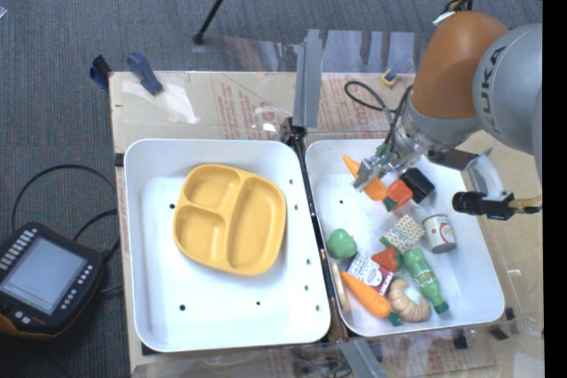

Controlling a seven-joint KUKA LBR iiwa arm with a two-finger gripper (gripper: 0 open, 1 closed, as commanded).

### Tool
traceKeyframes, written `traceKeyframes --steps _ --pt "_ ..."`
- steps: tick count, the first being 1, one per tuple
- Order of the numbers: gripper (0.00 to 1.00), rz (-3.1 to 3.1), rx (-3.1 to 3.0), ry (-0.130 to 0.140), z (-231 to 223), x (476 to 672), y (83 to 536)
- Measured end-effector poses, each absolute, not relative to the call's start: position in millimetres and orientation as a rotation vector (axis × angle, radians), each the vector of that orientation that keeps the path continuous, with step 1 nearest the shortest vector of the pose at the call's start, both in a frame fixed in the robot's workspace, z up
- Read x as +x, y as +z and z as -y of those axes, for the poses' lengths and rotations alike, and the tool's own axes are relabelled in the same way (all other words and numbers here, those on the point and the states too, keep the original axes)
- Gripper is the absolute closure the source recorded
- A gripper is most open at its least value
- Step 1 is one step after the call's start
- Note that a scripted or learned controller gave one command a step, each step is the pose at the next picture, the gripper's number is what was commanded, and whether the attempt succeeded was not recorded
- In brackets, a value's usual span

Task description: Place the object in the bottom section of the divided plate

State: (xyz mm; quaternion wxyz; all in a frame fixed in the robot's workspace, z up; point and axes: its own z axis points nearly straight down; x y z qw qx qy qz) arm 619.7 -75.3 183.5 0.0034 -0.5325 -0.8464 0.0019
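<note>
We cannot tell how our pincer [376,175] stands over the carrot [368,177], probably light, stiff plastic, best taken mid-body.

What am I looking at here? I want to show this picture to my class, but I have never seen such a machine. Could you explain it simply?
This is one photo from a camera fixed above a bench, looking down at a slant. The grey and orange shape at the right is a robot arm; its gripper, a two-fingered hand, hangs over the right white bin. That bin holds toy food: a green bottle, a carrot, a small can, a green round fruit and more. The gripper is down among orange pieces at the bin's upper part; I cannot tell whether it holds one. The left white bin holds a yellow divided plate, where one toy should go.
</note>
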Motion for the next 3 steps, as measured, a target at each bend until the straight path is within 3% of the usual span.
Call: traceKeyframes --steps 1,2,3 --pt "1.0 2.888 -1.224 0.002 -18 625.0 184" --pt "1.0 2.973 -0.996 0.003 -82 616.9 184" --pt "1.0 2.974 -1.02 -0.001 -46 603.8 247"
